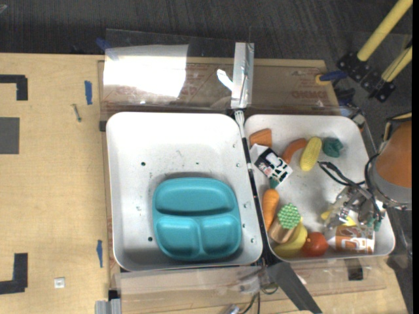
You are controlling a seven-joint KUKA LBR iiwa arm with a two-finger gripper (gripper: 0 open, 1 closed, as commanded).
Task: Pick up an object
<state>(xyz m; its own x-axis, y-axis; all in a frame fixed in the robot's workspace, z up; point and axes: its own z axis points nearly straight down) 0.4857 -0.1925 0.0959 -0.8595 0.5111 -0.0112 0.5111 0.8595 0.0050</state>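
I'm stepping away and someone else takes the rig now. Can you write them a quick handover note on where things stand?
Hand: low in the right white bin, near its right side, among the clutter; whether it is open or shut cannot be told.
Right bin: yellow toy corn cob, orange carrot-shaped toy, red tomato-like toy, green-topped toy, black-and-white printed packet.
Left white bin: teal divided plastic tray.
Done: nothing visibly lifted.
Left: grasp one object and raise it from the bin.
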